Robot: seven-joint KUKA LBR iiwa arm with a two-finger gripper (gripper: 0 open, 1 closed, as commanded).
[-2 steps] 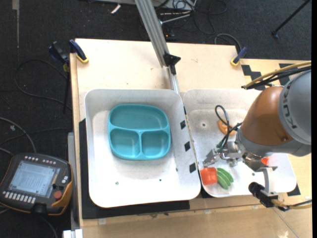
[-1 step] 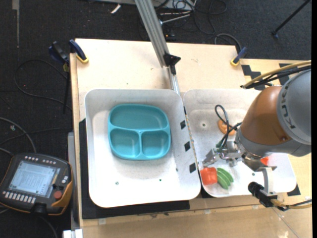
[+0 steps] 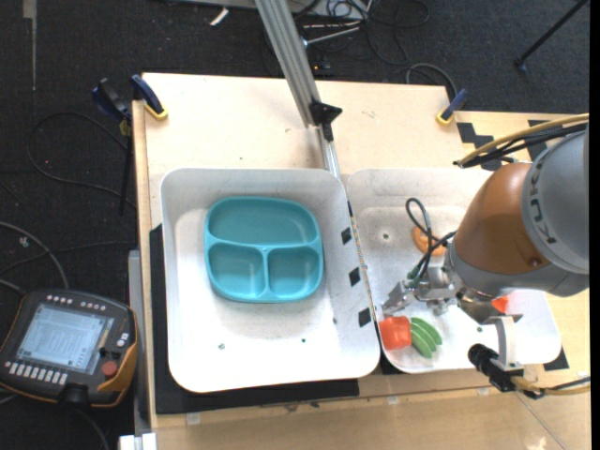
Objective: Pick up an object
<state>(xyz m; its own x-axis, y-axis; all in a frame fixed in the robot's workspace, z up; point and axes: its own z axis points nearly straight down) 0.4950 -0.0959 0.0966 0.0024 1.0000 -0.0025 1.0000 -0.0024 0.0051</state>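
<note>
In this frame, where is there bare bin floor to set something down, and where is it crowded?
Free: the left bin floor around the teal tray, widest below it toward the near rim; also the right bin's far strip. Crowded: the right bin's near-left corner, where the claw sits above the red piece and green piece.

Robotics lab: teach pendant, clamped bench, floor cables.

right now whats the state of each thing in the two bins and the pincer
teal tray: flat and upright in the left bin, compartments bare
red item: lying at the near edge of the right bin, touching the green one
green item: lying just right of the red one
orange item: partly hidden behind the arm
pincer: low in the right bin, above the red item, nothing seen between its fingers
</note>
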